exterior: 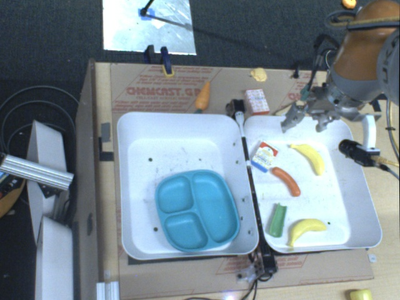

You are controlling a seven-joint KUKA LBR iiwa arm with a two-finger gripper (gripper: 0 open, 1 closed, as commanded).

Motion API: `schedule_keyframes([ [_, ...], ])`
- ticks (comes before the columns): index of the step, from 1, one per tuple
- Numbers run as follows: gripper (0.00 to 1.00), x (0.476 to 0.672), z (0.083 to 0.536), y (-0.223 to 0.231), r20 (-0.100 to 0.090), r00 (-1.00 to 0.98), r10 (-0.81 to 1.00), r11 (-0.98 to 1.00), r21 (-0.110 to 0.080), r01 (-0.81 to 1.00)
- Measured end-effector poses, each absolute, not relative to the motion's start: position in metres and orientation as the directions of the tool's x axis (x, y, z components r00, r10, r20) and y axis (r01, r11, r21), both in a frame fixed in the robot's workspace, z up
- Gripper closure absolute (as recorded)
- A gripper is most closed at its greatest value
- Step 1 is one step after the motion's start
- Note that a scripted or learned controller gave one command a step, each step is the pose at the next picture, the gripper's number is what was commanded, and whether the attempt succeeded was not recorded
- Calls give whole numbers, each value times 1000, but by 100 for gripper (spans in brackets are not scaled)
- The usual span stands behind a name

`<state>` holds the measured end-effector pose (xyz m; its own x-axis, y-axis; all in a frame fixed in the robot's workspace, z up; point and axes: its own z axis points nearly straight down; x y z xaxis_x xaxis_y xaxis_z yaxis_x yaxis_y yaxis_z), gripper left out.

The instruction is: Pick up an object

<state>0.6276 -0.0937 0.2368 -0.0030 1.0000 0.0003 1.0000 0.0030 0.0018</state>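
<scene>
Gripper [307, 121] hangs over the right bin's [359, 186] back edge, fingers spread, holding nothing. Nearest target — upper banana [310, 157], just below it. We should drop straight down and straddle its narrow width. Arm body is cropped at right; fingertip detail is blurry.

A brown cardboard sheet [156, 89] printed in red lies flat under the bins. On it, behind the left bin, rest an orange carrot [202, 96], tilted, and a small pink-and-white box [256, 100]. A small yellow item [259, 75] lies near the sheet's rear edge. A blue clamp [164, 57] grips that edge. Beyond it, a shiny metal plate [148, 16] lies on dark carpet. At the left stand a white box [47, 152] and an aluminium bar [36, 171].
</scene>
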Motion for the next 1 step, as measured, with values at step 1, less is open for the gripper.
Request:
schedule_keyframes([
  [1, 0, 550, 121, -117, 2, 3, 1000, -3, -12, 1000],
])
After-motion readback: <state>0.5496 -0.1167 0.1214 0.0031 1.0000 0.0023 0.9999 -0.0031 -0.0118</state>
